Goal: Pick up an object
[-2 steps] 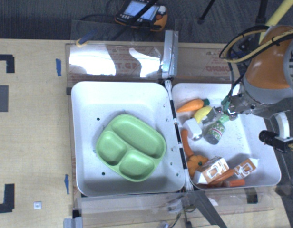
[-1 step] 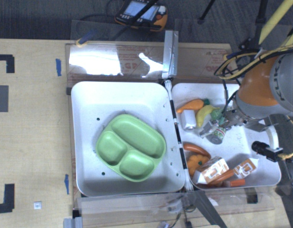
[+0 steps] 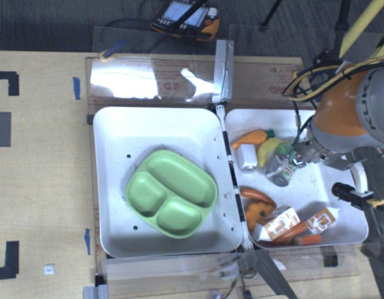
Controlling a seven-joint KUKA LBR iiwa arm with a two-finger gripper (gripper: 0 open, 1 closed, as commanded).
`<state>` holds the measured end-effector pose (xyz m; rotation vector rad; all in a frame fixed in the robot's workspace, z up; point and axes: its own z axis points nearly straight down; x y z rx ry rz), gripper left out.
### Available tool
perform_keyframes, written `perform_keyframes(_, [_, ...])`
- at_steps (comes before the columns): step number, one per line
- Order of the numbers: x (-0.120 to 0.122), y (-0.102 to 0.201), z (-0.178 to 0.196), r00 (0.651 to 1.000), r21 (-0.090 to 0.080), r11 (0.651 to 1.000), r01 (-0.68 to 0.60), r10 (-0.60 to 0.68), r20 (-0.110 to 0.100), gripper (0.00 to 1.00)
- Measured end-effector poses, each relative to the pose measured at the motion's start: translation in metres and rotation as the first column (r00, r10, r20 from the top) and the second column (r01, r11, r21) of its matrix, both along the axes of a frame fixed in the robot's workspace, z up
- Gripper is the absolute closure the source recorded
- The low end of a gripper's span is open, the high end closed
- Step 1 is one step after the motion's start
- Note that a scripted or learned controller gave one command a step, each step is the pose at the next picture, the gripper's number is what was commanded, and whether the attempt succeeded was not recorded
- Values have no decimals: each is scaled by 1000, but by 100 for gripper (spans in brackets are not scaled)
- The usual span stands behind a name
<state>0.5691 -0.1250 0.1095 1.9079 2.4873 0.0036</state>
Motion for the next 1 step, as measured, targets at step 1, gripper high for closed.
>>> perform_keyframes(1, [12,49,87,999,1,999,-43,43,-6,100])
